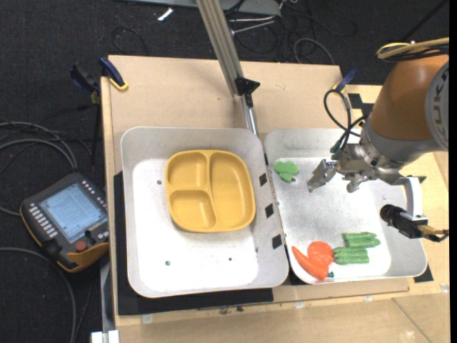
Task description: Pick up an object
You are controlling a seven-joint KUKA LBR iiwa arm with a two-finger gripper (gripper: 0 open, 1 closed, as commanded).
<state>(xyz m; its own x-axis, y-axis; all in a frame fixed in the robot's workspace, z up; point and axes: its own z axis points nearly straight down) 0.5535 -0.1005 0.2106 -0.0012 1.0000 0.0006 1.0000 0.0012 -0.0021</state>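
Red toy food (314, 259) part-hides past the bin rim (300, 274); jaws apart, holding nothing.

You have three things to choose from, all lying flat in the right bin (400, 266). A small green leafy piece (286, 170) sits near the bin's upper left corner, well apart from the rest. Along the lower edge you see a red-orange tomato with a carrot (314, 259) at the left, and just beside it on the right, green bean pods (355, 248) lying roughly sideways.
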